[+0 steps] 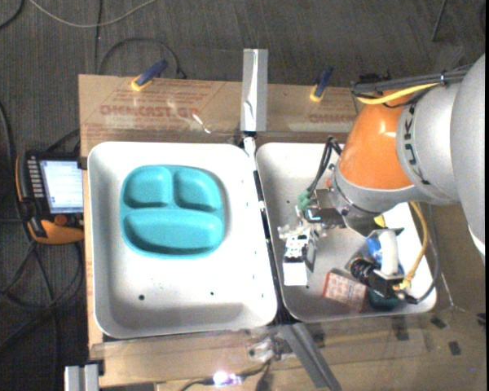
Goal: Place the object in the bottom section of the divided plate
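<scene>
Reaching into the right bin [293, 169] from 3 o'clock with the arm [379, 149]; gripper [297, 239] set low at the 9 o'clock side of that bin. Opening of the gripper: cannot tell from this view. Record no hold.

Look for the task's object among the loose items in the right bin; none placed on the plate yet. Nearest candidate: white card [294, 272], just at 6 o'clock of the gripper, contact not confirmable. Note also the red packet [343, 287] at 4 o'clock of the card, the blue-and-white item [385, 249] at 3 o'clock of the gripper, and the dark teal item [383, 301] toward the bin's 5 o'clock corner.

Locate the divided plate [175, 210] in the left bin [171, 287], lying flat, open side up, toward 12 o'clock. Two small sections at 12 o'clock; bottom section [175, 230], wide, at 6 o'clock. Probable reason for the layout: plate kept alone in its own bin as an unobstructed drop target, well apart from the pick clutter. Cardboard sheet [147, 112] under the bins at 12 o'clock, pinned by clamps [149, 73], probably against shifting.

Read "KU" on the arm housing; take as the start of the maker's name. Red print on the cardboard: too faint to read with certainty. Lit screen of the pendant [55, 190], at 9 o'clock beyond the left bin: text too small.
</scene>
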You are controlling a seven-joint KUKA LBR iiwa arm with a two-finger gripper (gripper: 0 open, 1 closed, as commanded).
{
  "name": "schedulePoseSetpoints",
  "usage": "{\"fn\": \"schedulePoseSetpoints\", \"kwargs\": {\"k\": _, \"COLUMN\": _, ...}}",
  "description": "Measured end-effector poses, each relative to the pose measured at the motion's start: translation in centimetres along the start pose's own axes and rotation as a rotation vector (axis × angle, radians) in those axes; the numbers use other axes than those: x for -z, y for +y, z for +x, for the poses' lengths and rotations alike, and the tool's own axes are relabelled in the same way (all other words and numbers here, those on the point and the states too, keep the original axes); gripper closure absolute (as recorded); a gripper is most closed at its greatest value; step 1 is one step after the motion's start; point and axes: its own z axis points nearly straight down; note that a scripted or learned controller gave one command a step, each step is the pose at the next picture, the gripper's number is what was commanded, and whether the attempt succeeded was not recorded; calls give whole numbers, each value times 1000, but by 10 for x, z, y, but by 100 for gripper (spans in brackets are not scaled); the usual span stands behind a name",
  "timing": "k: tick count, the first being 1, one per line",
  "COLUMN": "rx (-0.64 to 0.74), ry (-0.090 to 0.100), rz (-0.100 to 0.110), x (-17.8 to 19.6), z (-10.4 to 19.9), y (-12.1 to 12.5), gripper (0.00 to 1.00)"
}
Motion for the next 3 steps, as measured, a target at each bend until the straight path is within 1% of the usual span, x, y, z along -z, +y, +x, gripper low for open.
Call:
{"fn": "schedulePoseSetpoints", "kwargs": {"k": 1, "rx": 5, "ry": -2, "rz": 2, "x": 0, "z": 67, "y": 72, "gripper": 100}}
{"fn": "schedulePoseSetpoints", "kwargs": {"k": 2, "rx": -26, "ry": -4, "rz": -1, "x": -51, "z": 169, "y": 94, "gripper": 100}}
{"fn": "schedulePoseSetpoints", "kwargs": {"k": 3, "rx": -26, "ry": -6, "rz": 0, "x": -51, "z": 168, "y": 94, "gripper": 0}}
